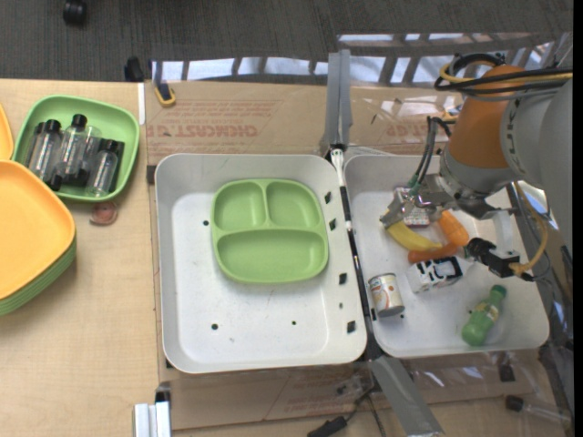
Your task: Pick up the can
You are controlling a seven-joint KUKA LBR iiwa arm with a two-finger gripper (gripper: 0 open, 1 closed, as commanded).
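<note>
A green bottle (pixel 483 315) is lying nearest, in the right bin (pixel 383 335). Left of it, the can (pixel 386 294) is sitting by that bin's left wall, apart from the tool. Just beyond are a black-and-white carton (pixel 438 272), an orange piece (pixel 453 229) and a yellow banana (pixel 409 237). The tool (pixel 412 204) is hovering over the banana's far end; whether it is wide or narrow cannot be told. A green divided plate (pixel 270 230) is resting in the left bin (pixel 182 335).
</note>
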